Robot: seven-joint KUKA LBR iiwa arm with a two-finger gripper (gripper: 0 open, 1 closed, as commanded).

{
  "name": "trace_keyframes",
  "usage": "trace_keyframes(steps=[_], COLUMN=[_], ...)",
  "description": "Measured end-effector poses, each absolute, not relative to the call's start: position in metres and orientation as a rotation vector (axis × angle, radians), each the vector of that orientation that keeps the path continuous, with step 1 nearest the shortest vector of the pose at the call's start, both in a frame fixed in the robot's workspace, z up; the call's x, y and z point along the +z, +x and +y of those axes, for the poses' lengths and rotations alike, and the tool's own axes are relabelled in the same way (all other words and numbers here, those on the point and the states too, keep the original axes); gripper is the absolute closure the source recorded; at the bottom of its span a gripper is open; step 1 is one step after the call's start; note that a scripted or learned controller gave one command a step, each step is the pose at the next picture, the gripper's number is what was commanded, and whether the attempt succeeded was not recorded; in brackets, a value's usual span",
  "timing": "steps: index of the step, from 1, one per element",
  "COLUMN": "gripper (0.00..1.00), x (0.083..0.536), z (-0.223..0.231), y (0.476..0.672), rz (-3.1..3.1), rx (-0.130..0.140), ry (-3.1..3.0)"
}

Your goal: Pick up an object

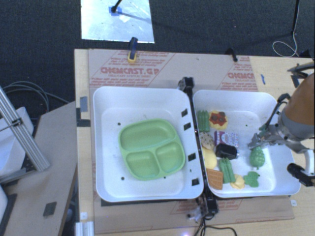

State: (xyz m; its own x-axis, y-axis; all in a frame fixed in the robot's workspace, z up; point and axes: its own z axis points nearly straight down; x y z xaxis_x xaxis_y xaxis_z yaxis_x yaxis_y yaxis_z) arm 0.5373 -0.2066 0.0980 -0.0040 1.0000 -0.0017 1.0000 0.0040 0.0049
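Where the gripper (259, 140) hovers, green toy (256, 158) lies beneath.

Floor: dark carpet (44, 28). Bench: pale wooden board (83, 73) overlaid by a printed brown sheet (162, 70). A shiny metal plate (117, 14) lay on the carpet beyond the bench. Loose cable (288, 47) at upper right; aluminium rail (19, 129) at left.

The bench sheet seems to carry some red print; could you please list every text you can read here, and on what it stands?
"CHEMCAST GP" on the sheet under the bins, left of centre.
The same red print on the sheet at right, slanted, too blurred to read for certain.
Packet in the right bin: print too small to read.
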Motion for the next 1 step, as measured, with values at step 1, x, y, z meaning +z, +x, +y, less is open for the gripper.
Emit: trace_keyframes(steps=[1], gripper=[1.00], x=[0.1713], z=[-0.1239], y=[0.5685], rz=[2.231], rx=[0.014], ry=[2.203])
